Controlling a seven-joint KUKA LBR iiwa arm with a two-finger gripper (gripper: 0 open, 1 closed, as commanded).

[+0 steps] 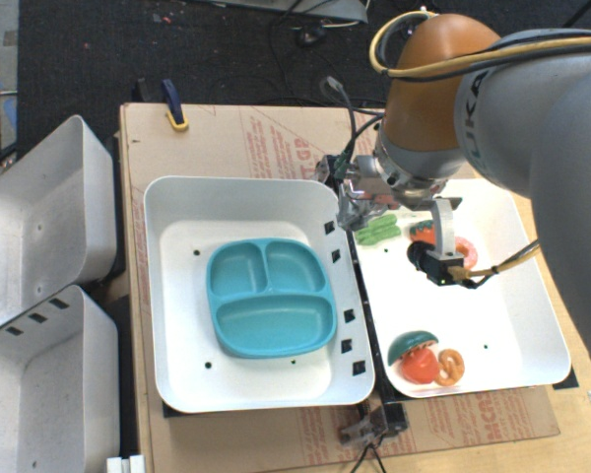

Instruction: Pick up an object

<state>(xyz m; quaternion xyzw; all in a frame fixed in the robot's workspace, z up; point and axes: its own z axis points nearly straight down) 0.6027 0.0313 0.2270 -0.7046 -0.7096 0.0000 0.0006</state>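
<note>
Your gripper [358,203] hangs at the upper-left corner of the right bin [512,308], jaw state can't tell, green piece [377,231] lying just beside it, blue tray [271,299] in the left bin [169,264].

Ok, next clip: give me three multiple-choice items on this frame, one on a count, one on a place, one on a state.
1. How many compartments has the blue plate? A two; B five; C three.
2. Where does the green object lie? A on the plate; B in the right bin, near its far left corner; C on the cardboard outside the bins.
3. How does the plate lie? A flat, hollow side up; B upside down; C on edge against a wall.
Answers: 1 C, two small sections sit above one wide one. 2 B, it rests on that bin's white floor close to the rim between the bins. 3 A, its hollows and dividing ridges face the camera.
</note>
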